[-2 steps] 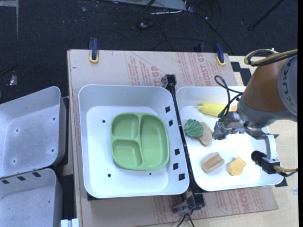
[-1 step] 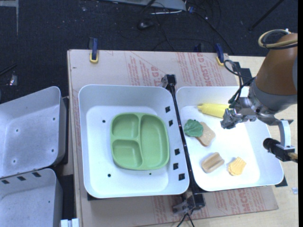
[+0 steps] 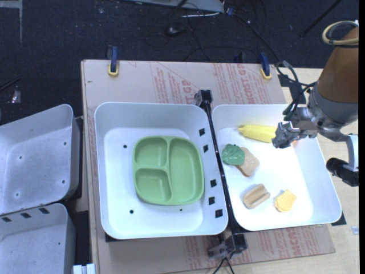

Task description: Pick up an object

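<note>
Several toy foods lie in the right bin [image 3: 319, 210]: a yellow banana-like piece [image 3: 256, 132] at the back, a green leafy piece [image 3: 232, 153] resting on a tan bread slice [image 3: 249, 164], a tan bun [image 3: 255, 196] and a yellow piece [image 3: 285, 201] near the front. My gripper [image 3: 283, 136] hangs just right of the yellow banana-like piece's end, over the bin's back part. I see nothing held in it.
The left bin [image 3: 108, 170] holds a green divided tray [image 3: 169, 170]. A black divider with clips [image 3: 212, 153] runs between the two bins. More white bins [image 3: 34, 153] stand off the bench at the left. Blue clamps [image 3: 113, 60] hold the board's far edge.
</note>
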Controlling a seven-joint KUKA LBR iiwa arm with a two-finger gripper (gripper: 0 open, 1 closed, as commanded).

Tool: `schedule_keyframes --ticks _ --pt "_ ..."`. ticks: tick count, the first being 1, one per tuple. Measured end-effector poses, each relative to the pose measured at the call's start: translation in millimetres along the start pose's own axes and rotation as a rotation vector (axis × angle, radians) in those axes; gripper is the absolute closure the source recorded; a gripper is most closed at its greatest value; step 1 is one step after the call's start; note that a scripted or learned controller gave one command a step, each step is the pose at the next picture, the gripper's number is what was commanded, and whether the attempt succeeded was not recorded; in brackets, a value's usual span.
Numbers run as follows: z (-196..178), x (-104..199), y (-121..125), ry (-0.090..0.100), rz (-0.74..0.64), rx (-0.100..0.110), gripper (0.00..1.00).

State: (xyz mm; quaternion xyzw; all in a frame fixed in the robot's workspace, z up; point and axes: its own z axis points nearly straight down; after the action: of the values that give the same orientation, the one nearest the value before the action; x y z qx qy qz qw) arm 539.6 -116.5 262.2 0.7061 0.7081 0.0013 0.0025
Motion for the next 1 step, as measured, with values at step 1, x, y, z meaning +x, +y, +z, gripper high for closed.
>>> schedule_keyframes --ticks 1 --pt "12.9 57.7 16.7 0.003 -0.005 0.005 1.0"
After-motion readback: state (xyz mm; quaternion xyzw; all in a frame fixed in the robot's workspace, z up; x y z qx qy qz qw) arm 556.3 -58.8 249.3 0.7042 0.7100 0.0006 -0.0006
